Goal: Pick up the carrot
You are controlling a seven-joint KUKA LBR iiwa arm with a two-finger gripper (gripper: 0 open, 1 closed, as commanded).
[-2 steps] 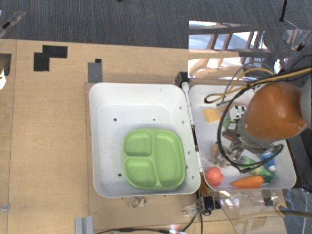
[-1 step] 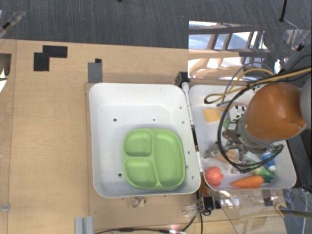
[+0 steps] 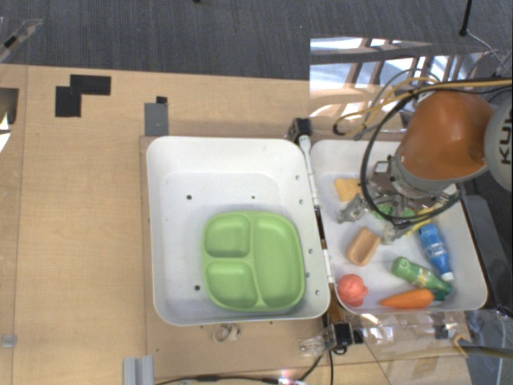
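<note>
Reaching the carrot (image 3: 407, 299) well means shifting the gripper (image 3: 383, 213) from mid-bin toward the near wall of the right bin (image 3: 474, 291), where the carrot lies flat along the front edge, its tip just beside the green bottle (image 3: 418, 275) and the red ball (image 3: 352, 289) a little to its left. Whether the fingers are spread or closed I cannot tell; nothing is visibly held. Room is tight: the wall sits close on one side and the bottle on the other, so closing across the carrot's width near its thicker middle looks safest, while the left bin (image 3: 172, 215) with its green divided plate (image 3: 253, 259) is well apart.
</note>
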